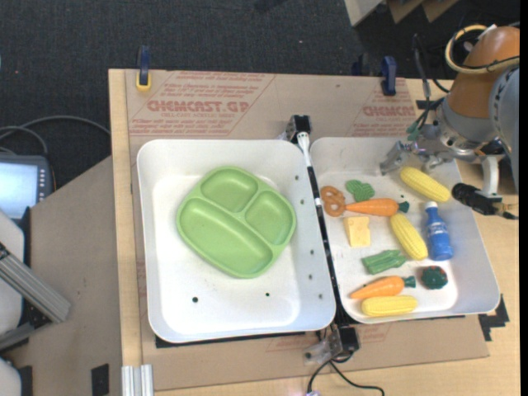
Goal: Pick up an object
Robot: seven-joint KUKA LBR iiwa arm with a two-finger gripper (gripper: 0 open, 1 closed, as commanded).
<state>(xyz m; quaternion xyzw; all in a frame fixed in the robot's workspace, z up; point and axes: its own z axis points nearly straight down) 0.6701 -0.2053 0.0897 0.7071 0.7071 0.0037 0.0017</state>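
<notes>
The left bin (165, 295) holds a green divided plate (236, 220), lying a little above its middle. The right bin (483, 262) is crowded with toy food: a corn cob (424, 183) near its far edge, just below the gripper (411, 151); a pretzel (332, 200) and a carrot (373, 208) by its left wall; a cheese wedge (359, 232) beneath the carrot; a second corn cob (407, 235) at the middle, with a blue bottle (437, 233) beside it toward the right edge. Along the near edge lie a green pepper piece (384, 261), another carrot (379, 287), a yellow corn cob (389, 306) and a dark green vegetable (433, 278). The gripper hangs at the right bin's far edge.
</notes>
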